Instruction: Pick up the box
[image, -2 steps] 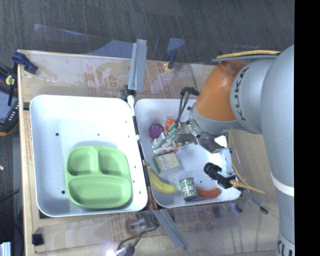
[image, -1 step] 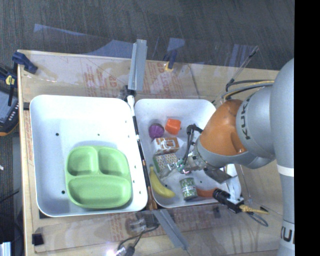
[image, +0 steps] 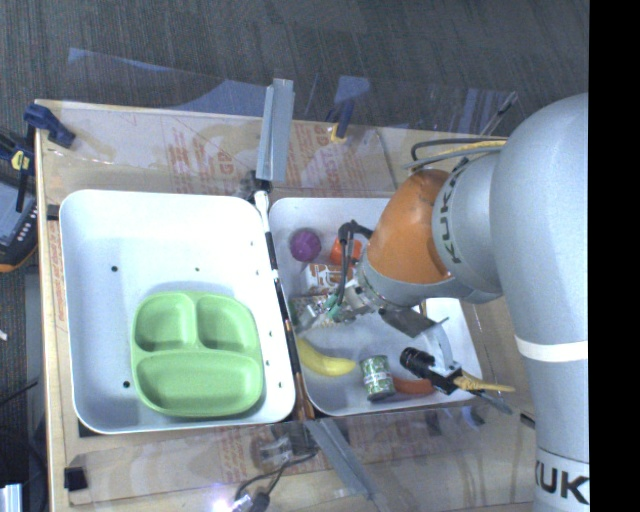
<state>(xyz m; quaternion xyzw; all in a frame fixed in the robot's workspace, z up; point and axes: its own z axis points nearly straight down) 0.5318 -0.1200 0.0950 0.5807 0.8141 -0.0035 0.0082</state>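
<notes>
Bench top of pale printed board (image: 150, 150) carries two white bins: at the near side, the left bin (image: 90, 215) holds a green divided tray (image: 197, 355), and the right bin (image: 322, 215) holds a banana (image: 325, 360) and a small green can (image: 377, 378) whose label is too small to read. Mid-bin, the gripper (image: 335, 305) sits low among clutter; whether it is clenched or released cannot be told. The box (image: 318, 280), red-and-white with illegible print, lies just beside it near the bin's left wall, a purple ball (image: 305, 243) lies beyond, and "KUKA" reads on the arm (image: 540, 230).
</notes>
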